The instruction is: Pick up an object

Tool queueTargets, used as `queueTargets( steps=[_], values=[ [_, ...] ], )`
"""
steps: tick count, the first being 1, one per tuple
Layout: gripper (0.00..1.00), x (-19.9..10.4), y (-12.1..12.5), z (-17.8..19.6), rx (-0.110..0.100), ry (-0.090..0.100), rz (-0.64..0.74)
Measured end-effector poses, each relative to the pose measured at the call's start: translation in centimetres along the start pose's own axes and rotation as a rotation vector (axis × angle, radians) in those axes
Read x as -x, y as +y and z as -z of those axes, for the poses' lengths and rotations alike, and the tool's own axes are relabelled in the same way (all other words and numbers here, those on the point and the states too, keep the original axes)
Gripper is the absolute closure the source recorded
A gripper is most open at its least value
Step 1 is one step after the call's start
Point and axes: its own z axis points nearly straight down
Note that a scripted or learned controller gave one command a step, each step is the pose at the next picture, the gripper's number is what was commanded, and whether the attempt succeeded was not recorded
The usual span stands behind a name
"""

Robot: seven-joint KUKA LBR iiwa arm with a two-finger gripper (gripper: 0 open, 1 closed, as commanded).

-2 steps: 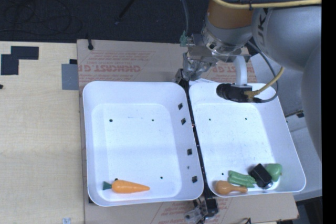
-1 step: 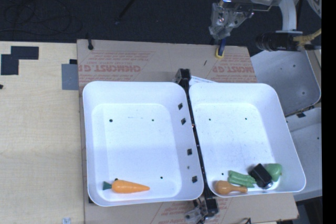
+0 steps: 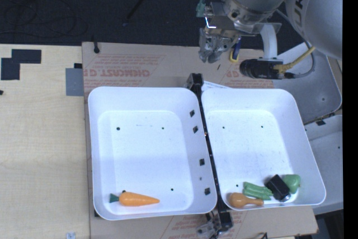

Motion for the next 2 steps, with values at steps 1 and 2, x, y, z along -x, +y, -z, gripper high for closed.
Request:
queueTargets(
  steps=[1,2],
  values=[
    [1.00,-6.1,-0.8,-2.8,0.002,0.001,0.003],
    [1.00,-9.6,-2.4,-1.3,0.007,0.001,0.001]
  ],
)
